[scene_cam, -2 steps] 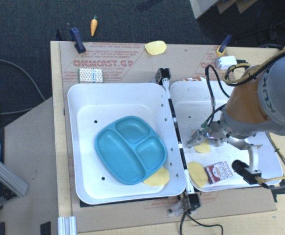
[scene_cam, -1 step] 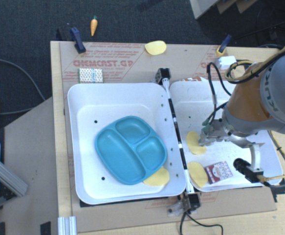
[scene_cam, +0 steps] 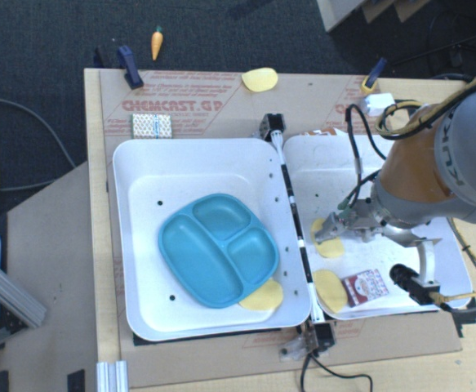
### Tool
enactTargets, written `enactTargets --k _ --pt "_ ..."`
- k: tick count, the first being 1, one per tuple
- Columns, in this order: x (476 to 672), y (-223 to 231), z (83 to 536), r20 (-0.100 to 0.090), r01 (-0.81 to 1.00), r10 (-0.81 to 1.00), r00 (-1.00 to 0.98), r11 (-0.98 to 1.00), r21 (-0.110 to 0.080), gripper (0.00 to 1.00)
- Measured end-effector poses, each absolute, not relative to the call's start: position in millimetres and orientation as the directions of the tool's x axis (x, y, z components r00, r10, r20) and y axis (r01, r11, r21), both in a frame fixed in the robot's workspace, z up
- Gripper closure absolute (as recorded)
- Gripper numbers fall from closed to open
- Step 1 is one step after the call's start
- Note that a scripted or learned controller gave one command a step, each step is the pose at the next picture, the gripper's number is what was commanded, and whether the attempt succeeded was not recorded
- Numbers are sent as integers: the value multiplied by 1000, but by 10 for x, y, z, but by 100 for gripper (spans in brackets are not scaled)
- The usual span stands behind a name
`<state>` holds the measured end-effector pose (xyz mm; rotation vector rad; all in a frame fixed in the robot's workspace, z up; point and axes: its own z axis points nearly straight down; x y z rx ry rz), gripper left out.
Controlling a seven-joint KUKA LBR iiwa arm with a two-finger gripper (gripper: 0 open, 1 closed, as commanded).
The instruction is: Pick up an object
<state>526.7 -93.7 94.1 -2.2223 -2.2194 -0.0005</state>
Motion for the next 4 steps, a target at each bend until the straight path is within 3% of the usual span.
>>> enactTargets --k 1,3,4 --pt "5575 -1013 848 -1 1000 1000 0 0 2 0" --pt "5283 -945 843 1 1000 1000 0 0 -2 0" --pt "5526 -921 844 -1 1000 1000 -1 1 1 0"
